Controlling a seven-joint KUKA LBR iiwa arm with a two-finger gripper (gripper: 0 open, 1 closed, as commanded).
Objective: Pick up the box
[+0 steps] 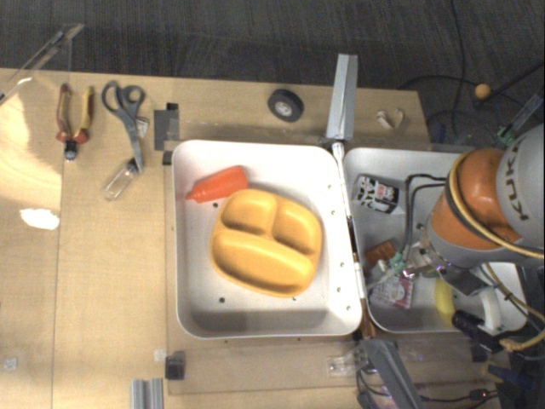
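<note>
— Where is your end effector (407, 267) right now?

— Low in the right bin (400, 164), near its front, among a small clutter: a crinkled wrapper (392, 292), a brown piece (381, 250) and a yellow item (443, 301). My arm (485, 203) covers much of that bin, and I cannot tell how my end effector is set.

— And the box?

— The box (375, 193), small with black and white print, lies near the back of the same bin, apart from my end effector.

— The other bin?

— The left bin (192, 245) holds a yellow divided tray (266, 241) and an orange carrot (217, 184) touching its back edge. Scissors (128, 113), pliers (72, 118) and a tape roll (285, 105) lie on the worktop (85, 296).
</note>
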